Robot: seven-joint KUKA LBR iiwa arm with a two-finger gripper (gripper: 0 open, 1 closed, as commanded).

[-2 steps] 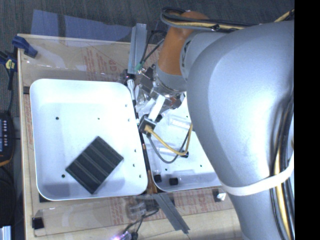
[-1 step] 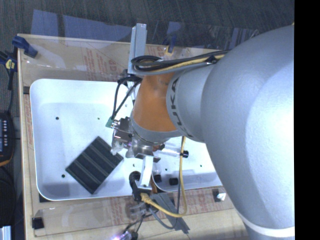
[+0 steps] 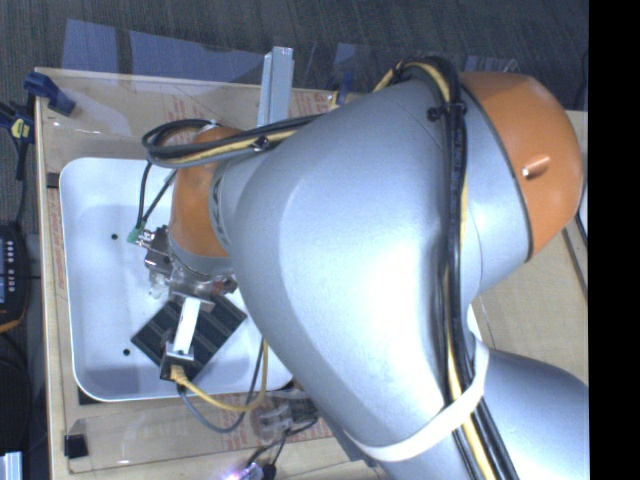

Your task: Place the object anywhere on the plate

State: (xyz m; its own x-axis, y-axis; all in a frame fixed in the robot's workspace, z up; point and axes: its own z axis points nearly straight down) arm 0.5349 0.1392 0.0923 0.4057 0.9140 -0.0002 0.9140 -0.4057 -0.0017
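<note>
Object and plate, where either one lies I cannot tell, because the big grey arm [image 3: 380,248] sprawls across the middle and right of the bench [image 3: 100,108] and covers whatever sits beneath it. What we do get is the left bin [image 3: 85,198], white and shallow, and the wrist with its orange band [image 3: 190,218] reaching down into it. The gripper [image 3: 160,273] is low over the bin floor, near the bin's middle, and whether it is open or closed, or has hold of anything, I cannot tell from this slant. Two tiny dark specks [image 3: 115,236] dot the floor to its left, one near the gripper and one nearer the front wall, too small to name. My read: this looks like the picking end of the job, the arm down in the bin going for a grasp, with the placing not yet done. Next up, I'd say, it needs a secure grip confirmed, a straight lift clear of the bin wall, then a carry across to the plate and a gentle release anywhere on it.
</note>
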